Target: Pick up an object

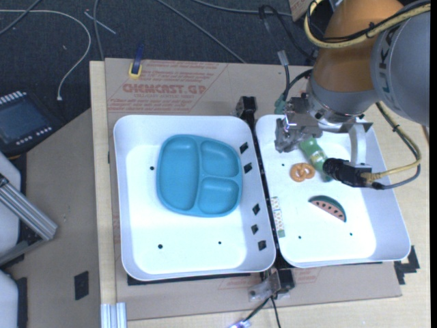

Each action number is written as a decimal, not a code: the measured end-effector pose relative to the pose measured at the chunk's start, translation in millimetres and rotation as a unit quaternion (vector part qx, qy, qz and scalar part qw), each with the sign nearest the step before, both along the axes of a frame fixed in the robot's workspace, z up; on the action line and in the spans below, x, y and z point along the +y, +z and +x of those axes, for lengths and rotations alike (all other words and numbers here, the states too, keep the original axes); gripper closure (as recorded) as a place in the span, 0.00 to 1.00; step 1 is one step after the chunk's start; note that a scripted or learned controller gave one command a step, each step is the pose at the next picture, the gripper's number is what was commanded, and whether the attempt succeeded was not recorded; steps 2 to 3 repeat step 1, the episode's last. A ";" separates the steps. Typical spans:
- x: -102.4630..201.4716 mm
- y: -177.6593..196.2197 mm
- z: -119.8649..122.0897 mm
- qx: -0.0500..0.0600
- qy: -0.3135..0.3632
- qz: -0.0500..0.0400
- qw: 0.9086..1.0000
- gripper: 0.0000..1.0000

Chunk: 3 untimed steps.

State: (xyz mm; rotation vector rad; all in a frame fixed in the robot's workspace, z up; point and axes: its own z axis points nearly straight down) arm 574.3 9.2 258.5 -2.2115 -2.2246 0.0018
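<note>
Two shallow white bins sit side by side on a cardboard-covered bench (171,80).

Left bin (136,238): holds one blue divided plate (198,175), three compartments, lying flat near the bin's middle, tilted a little in plan. The plate's compartments have nothing in them. Small black dots mark the bin floor around it.

Right bin (355,244): three small things. A pretzel (301,173), orange-brown, lies near the bin's middle-left. A green item (313,150), likely a bottle or toy vegetable, lies just above the pretzel, partly under the arm's wrist. A watermelon slice (328,208), red with a green rind, lies lower down, apart from the other two.

Arm (362,39): reaches in from the right, orange band over the upper part of the right bin. Gripper (288,137) hangs at the bin's upper left, just beside the green item. Whether it is released or clenched cannot be told; nothing is seen held in it.

Black cables run across the dark floor (54,46) beyond the bench.
</note>
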 end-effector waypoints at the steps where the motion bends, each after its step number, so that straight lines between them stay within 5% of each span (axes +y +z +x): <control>1: 61.1 -6.6 5.7 -0.002 0.000 0.000 1.000 1.00; 3: 61.1 -6.6 5.7 -0.002 0.000 0.000 1.000 1.00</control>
